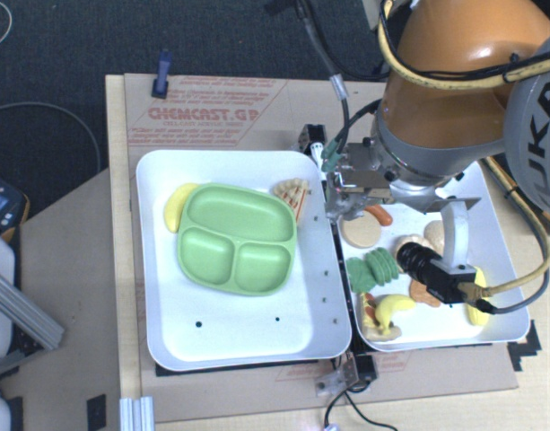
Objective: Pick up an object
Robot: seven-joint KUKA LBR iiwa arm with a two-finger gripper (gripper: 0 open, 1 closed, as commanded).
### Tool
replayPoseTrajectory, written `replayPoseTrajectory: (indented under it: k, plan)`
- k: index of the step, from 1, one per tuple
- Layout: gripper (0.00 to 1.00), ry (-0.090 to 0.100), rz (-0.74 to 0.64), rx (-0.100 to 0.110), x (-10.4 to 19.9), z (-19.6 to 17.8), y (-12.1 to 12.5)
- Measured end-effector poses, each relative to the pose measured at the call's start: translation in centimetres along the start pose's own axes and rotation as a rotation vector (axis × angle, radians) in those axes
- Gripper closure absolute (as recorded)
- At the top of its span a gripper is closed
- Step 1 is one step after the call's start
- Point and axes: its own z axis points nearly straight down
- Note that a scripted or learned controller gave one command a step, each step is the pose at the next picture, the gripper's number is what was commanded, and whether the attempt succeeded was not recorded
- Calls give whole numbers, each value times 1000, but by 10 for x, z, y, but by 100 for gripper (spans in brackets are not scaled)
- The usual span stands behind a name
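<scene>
The arm (pixel 454 70) hung over the right bin (pixel 508 241), its bulk hiding the tool, so whether that was released or clenched could not be told; the left bin (pixel 158 268) held a green tray (pixel 234 238), a banana (pixel 173 206) at the tray's left edge and a waffle (pixel 292 194) at its upper right. To do the pick well, the descent probably wanted a single item with room around it, since the right bin's food lay crowded; the tan disc (pixel 362 233) lay just below the wrist, the green piece (pixel 373 269) beneath that, a small banana (pixel 391 307) nearer the front wall; the disc seemed the nearest candidate.
</scene>
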Motion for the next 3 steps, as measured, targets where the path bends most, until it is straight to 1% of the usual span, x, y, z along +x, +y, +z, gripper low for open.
replayPoseTrajectory:
  k: [1, 2, 3]
  plan:
    - [100, -1, -5, 11, 88, -8, -1]
    - [100, -8, 14, 23, 18, 50, -3]
    - [100, -4, 11, 3, -23, -42, 0]
